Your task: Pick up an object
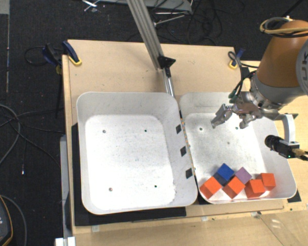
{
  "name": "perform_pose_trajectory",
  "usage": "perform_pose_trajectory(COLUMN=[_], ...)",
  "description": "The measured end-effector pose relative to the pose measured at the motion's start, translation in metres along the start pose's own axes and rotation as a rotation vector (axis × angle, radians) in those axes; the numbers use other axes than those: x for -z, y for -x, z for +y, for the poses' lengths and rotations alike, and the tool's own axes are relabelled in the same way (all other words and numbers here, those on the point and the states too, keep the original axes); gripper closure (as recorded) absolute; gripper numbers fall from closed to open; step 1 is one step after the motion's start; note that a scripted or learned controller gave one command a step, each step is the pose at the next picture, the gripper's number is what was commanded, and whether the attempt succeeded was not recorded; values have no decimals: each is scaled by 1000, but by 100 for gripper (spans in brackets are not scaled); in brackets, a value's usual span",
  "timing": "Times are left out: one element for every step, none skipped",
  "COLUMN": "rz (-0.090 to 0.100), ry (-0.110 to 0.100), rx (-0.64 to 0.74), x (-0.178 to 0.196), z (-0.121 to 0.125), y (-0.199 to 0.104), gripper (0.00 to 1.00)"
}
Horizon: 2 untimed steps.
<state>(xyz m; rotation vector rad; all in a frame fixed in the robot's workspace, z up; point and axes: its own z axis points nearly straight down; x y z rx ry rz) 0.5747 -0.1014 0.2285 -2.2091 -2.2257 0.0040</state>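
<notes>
Several cubes lie bunched along the near edge of the right bin (195,104): a blue cube (225,172), a purple cube (243,176), and several orange cubes, one at the left end (211,187) and one at the right end (268,180). My gripper (232,119) hangs over the far part of the right bin, well behind the cubes. It is open, its two fingers spread wide with nothing between them. The orange-banded arm (280,60) comes in from the right above it.
The left bin (87,106) sits beside the right one, their rims meeting at the middle. A slanted metal pole (146,27) runs from the top down to the bins' far junction. Clamps hold the bench's far corners.
</notes>
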Motion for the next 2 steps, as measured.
perform_pose_trajectory(rz=[-5,2], ry=[15,-4], rx=[-9,1], x=[103,32], z=[-19,-66], y=[24,-54], gripper=[0,0])
